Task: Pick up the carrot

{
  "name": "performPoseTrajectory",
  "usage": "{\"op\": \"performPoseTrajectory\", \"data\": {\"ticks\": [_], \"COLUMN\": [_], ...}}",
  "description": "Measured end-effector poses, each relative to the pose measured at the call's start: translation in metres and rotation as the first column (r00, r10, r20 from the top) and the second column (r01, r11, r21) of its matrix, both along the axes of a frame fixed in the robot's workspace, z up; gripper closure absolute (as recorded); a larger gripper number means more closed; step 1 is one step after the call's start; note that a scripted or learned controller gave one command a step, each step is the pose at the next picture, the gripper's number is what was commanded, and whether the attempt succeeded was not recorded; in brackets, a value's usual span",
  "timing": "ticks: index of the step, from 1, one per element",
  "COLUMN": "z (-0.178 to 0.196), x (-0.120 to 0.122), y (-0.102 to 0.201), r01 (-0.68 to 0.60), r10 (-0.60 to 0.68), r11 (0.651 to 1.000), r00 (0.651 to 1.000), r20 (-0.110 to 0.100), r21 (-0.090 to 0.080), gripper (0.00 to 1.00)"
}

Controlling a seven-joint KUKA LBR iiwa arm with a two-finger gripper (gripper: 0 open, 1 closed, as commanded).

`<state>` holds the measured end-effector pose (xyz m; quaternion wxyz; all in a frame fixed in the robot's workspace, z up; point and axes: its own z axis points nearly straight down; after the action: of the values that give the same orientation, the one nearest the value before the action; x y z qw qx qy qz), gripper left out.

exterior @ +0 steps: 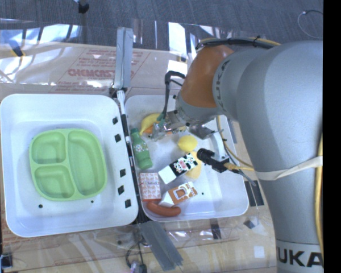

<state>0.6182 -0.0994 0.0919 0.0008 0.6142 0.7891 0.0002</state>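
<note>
My gripper is low at the right bin's upper left, over the carrot, grip state unclear.

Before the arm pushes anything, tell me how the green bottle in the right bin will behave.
The green bottle lies on its side, so it will probably roll if nudged sideways. Its round, smooth-looking body may slip in a pinch.

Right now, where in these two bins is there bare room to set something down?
Left bin: bare floor rings the green divided plate, widest along its near and left sides. Right bin: crowded around the green bottle, sausage and gripper; only its near-right corner is bare.
</note>
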Motion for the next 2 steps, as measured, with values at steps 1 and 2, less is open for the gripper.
{"op": "performPoseTrajectory", "data": {"ticks": [1,2], "z": [0.0001,0.0094], "x": [0.0318,0.0329], "y": [0.0028,0.0039], "r01": [-0.026,-0.031], "r10": [0.026,0.031], "r11": [1.000,1.000], "r00": [1.000,1.000], "r20": [-0.001,0.000], "r21": [0.001,0.001], "gripper": [0.00,1.00]}}
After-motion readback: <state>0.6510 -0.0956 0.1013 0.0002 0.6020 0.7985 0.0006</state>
